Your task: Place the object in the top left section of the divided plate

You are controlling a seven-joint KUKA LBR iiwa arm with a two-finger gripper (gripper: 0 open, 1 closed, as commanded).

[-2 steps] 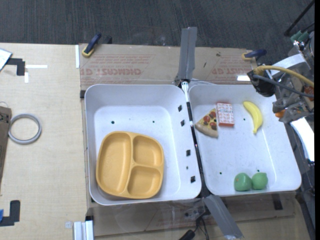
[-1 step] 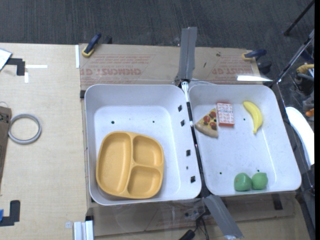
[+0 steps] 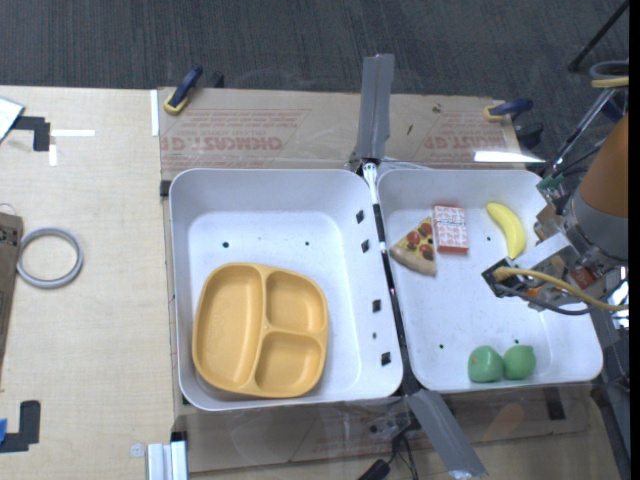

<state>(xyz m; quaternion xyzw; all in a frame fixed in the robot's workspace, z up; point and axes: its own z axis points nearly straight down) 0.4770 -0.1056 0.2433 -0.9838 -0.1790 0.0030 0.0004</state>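
The yellow divided plate (image 3: 261, 329) lies in the left bin (image 3: 190, 268). In the right bin (image 3: 585, 363), past the plate, a pizza slice (image 3: 416, 247), red cracker pack (image 3: 450, 229), banana (image 3: 507, 228) and two green fruits (image 3: 502, 363) rest. The tool (image 3: 503, 277) hovers near the banana; whether it is released or clenched I cannot tell.

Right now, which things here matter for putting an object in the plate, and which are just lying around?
For the job: plate, gripper, and the candidates in the right bin: pizza slice, red block, banana, green pieces.

Lying about: tape roll, clamps.
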